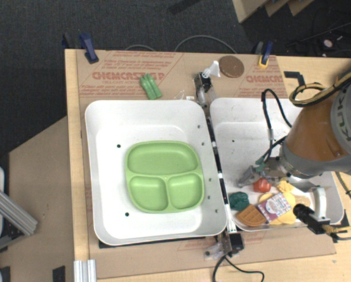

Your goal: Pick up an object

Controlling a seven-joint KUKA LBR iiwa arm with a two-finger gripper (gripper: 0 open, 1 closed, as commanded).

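The gripper hung low in the right bin, just beside a small red object; whether it was parted or closed could not be told, and nothing was visibly held. The candidates for picking were crowded in that bin's near corner. Judging by the crowding, a descent there could pinch two items at once, or nudge the red piece against its neighbours so a closing grasp slipped off. Counted: two white bins; one green divided tray in the left bin; in the right bin one red piece, one dark green lump, one brown wedge, one pink packet and some yellow pieces. On the table's far edge lay one green clip and one brown disc.
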